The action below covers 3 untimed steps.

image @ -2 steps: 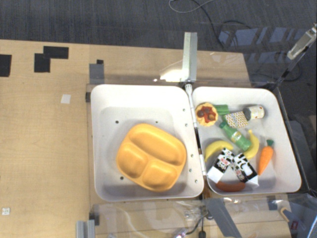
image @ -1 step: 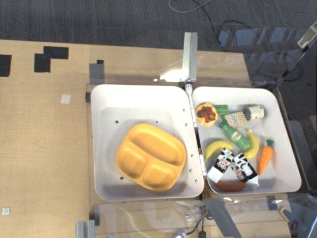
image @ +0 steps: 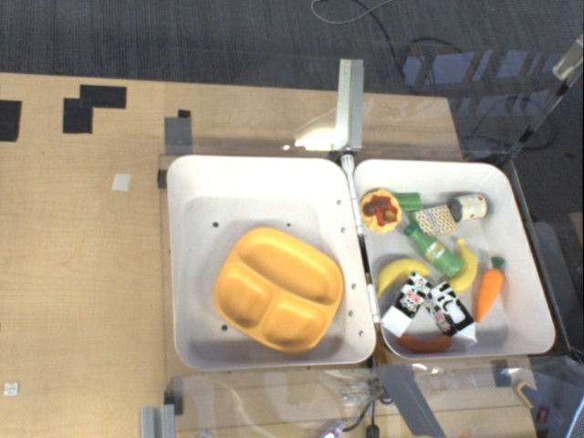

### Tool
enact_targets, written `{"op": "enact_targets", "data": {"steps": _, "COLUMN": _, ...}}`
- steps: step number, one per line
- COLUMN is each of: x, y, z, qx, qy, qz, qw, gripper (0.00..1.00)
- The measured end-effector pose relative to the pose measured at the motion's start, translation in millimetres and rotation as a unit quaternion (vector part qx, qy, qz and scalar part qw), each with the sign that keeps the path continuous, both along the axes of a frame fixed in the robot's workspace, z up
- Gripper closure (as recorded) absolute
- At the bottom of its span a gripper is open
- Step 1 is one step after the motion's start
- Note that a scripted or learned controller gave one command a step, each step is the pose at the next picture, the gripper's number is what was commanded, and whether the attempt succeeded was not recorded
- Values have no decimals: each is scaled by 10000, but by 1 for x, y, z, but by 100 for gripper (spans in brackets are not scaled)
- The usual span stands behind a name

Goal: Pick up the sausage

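The sausage point(image: 425, 343), a dark red-brown link, lies along the near edge of the right bin point(image: 529, 245). A black-and-white milk carton point(image: 427, 307) partly covers its top. The link lies flat, its two ends poking out below the carton.
The right bin also holds a yellow banana point(image: 401, 272), a green bottle point(image: 432, 249), an orange carrot point(image: 489, 290), a small pizza point(image: 381, 210) and a can point(image: 469, 208). A yellow divided plate point(image: 277, 286) rests in the left bin point(image: 192, 245). A metal post point(image: 350, 108) stands behind the bins.
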<state>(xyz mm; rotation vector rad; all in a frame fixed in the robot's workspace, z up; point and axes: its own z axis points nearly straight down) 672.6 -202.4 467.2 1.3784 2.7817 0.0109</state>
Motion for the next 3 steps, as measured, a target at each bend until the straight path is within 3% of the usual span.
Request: {"op": "enact_targets", "data": {"steps": 3, "x": 3, "y": 2, "z": 42, "qx": -55, "qy": -180, "qz": 45, "qw": 9998, "gripper": 100}}
